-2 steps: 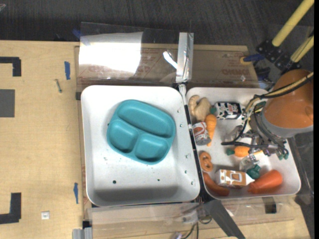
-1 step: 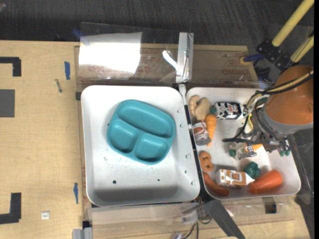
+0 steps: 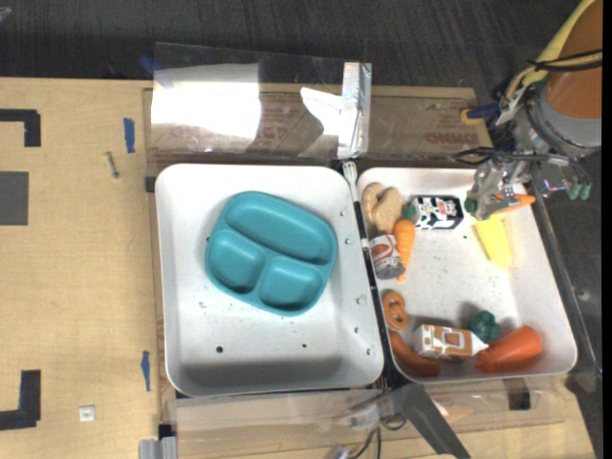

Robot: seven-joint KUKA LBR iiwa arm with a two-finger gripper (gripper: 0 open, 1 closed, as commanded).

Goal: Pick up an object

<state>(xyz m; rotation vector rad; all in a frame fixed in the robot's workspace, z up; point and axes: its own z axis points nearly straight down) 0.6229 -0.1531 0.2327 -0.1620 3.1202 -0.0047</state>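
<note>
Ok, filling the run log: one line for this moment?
gripper: above right bin top corner | yellow piece: beside it, in bin | nothing visibly held

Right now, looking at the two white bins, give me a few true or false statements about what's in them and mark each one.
1. The teal divided plastic tray lies in the left bin. True.
2. The big orange toy carrot lies in the left bin. False: it lies in the right bin, near the front.
3. The yellow wedge-shaped block sits just below the gripper. True.
4. The teal tray holds toy food. False: its compartments show nothing.
</note>
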